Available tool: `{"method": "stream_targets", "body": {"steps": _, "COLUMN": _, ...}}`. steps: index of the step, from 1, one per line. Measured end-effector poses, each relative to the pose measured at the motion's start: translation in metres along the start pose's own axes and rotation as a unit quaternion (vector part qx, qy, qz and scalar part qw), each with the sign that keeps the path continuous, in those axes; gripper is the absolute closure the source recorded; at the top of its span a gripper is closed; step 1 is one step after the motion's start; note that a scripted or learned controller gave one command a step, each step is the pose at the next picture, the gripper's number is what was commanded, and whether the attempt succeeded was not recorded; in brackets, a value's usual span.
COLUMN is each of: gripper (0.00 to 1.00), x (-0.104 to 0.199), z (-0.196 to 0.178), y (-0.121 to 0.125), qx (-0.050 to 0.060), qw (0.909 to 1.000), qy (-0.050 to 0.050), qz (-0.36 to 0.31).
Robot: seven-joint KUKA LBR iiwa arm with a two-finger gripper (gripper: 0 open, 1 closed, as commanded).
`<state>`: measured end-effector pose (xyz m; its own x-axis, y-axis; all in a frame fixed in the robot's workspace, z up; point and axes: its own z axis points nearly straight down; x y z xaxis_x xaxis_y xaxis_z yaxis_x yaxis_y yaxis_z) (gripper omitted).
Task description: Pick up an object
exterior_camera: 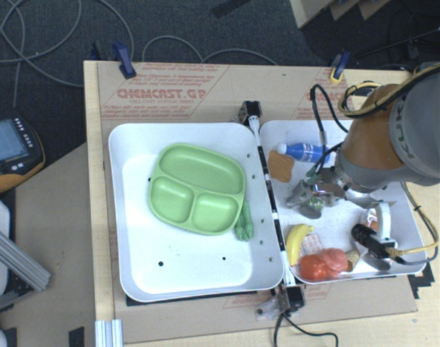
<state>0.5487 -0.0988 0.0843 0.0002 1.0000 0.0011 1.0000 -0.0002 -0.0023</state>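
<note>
Right bin [415, 226]: pincer [308, 197] low among banana [298, 241], tomato [322, 264], blue bottle [303, 151]; pincer state cannot be told. Left bin [126, 215]: green tray [196, 188].

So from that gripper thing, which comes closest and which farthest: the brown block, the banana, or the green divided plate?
Measured from the gripper in the camera view:
1. Brown block, just up and left of it in the right bin.
2. Banana, below it, near that bin's front edge.
3. Green divided plate, across the divider in the left bin.

robotics lab, bench [205, 78], floor cables [53, 20]
</note>
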Motion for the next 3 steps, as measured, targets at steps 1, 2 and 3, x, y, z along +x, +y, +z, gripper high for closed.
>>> {"method": "stream_targets", "body": {"steps": 1, "gripper": 1.0, "x": 0.0, "z": -0.01, "y": 0.001, "qx": -0.001, "qw": 1.0, "qy": 0.0, "qz": 0.001}}
{"method": "stream_targets", "body": {"steps": 2, "gripper": 1.0, "x": 0.039, "z": -0.101, "y": 0.032, "qx": -0.002, "qw": 1.0, "qy": -0.001, "qz": -0.001}}
{"method": "stream_targets", "body": {"steps": 3, "gripper": 1.0, "x": 0.084, "z": -0.163, "y": 0.003, "qx": -0.002, "qw": 1.0, "qy": 0.0, "qz": -0.001}}
